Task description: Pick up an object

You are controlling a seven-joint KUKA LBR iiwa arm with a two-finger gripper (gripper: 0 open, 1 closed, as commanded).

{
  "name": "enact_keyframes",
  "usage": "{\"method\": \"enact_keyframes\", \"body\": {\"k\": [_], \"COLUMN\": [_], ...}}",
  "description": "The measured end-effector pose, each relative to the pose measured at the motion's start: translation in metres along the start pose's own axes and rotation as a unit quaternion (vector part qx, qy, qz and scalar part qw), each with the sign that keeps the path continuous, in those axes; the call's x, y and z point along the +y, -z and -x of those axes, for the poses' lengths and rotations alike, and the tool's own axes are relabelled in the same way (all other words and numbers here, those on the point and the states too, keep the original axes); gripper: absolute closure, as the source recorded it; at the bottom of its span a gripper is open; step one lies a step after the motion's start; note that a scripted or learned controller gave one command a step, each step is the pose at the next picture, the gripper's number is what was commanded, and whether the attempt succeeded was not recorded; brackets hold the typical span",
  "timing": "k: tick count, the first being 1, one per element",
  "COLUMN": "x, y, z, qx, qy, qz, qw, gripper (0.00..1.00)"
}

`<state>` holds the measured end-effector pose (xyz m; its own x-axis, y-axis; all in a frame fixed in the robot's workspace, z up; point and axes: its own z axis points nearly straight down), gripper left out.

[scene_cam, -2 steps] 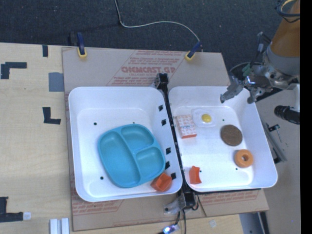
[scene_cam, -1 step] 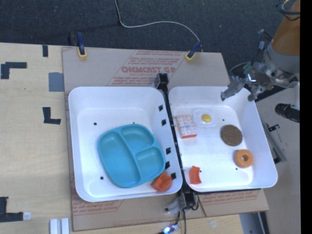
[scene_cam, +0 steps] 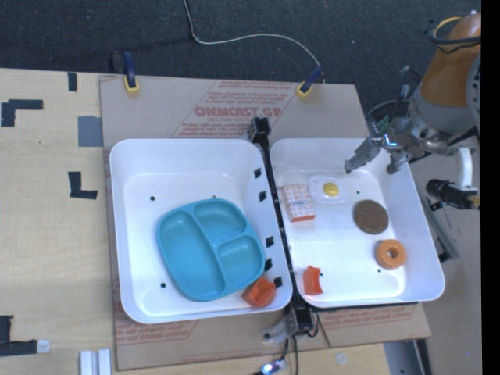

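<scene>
Gripper (scene_cam: 376,156) is held over the right bin's (scene_cam: 414,233) far edge, fingers apart, nothing held. Fried egg (scene_cam: 329,188) lies nearby; a centred, vertical descent is advised.

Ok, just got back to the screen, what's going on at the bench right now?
The arm's gripper hangs open over the far edge of the right bin, with nothing between its fingers. Below it in that bin lie a fried egg, a small pink packet, a brown cookie, a doughnut and an orange piece. The left bin holds a blue divided plate and another orange piece. Nothing has been picked up.
</scene>
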<state>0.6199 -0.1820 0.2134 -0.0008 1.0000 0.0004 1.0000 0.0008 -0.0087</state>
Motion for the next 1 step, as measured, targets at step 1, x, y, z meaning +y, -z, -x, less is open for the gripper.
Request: {"method": "enact_keyframes", "body": {"k": [1], "x": [-0.0052], "y": [-0.0608], "z": [-0.0094], "qx": [0.001], "qy": [0.0], "qz": [0.0], "qw": [1.0], "gripper": [0.0]}}
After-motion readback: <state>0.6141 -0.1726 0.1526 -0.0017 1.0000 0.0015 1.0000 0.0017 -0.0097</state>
